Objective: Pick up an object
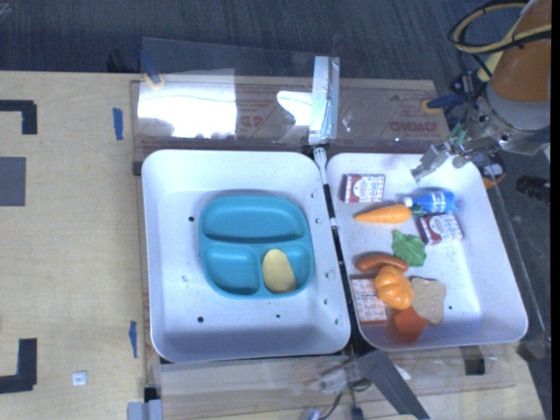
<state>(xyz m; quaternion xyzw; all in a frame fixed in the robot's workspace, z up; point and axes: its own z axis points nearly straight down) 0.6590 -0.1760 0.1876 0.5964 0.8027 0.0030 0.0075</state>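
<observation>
Red block (409, 325) half-hidden under bread (428, 299); whether the hand (437, 158) grips is unclear.

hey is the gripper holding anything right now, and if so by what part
Nothing shows between its fingers. The gripper hangs above the right bin's far corner, just beyond the blue bottle and the carrot, which lie loose in the bin.

Robot lab/test bench: plywood top (61, 261) w/ black & blue tape marks, two white bins (175, 322), clear guard panel (236, 103) behind, yellow cables (477, 29), toy food (394, 287) as props.
</observation>
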